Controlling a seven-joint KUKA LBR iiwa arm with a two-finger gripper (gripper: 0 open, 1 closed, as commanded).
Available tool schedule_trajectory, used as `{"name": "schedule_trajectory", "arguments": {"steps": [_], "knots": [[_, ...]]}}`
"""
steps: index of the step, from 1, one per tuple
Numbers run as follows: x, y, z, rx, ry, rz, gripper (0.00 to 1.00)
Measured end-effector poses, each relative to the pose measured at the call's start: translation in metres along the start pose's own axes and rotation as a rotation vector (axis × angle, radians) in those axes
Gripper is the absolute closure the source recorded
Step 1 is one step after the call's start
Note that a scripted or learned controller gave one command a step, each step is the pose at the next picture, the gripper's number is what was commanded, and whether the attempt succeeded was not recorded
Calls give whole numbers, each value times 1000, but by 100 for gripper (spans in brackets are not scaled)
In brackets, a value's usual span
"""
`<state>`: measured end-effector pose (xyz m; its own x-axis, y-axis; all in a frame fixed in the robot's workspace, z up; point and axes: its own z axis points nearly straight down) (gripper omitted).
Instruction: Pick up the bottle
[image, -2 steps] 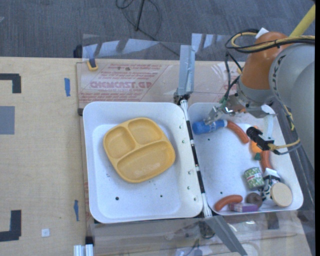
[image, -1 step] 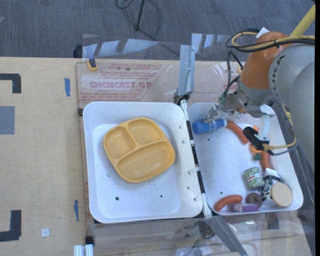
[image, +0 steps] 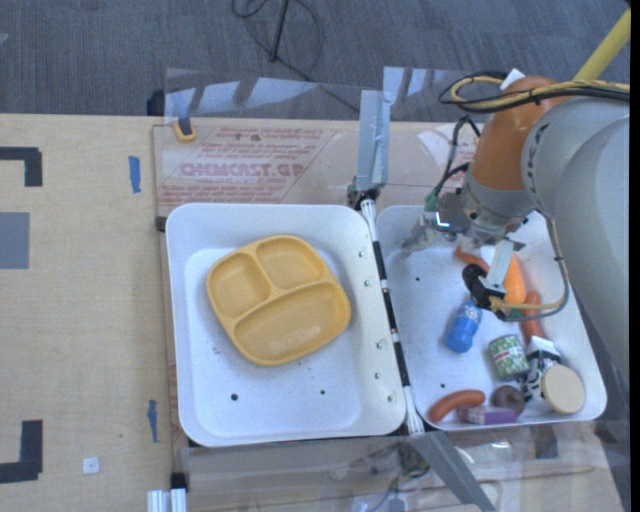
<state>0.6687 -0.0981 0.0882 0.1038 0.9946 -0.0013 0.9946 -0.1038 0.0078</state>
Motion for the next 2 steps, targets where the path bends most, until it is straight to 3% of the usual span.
{"name": "schedule_trajectory", "arguments": {"steps": [1,2], "knots": [[-1,-51,1,4,1,-106,0],[-67,-114,1,4,1,-206,0]]}}
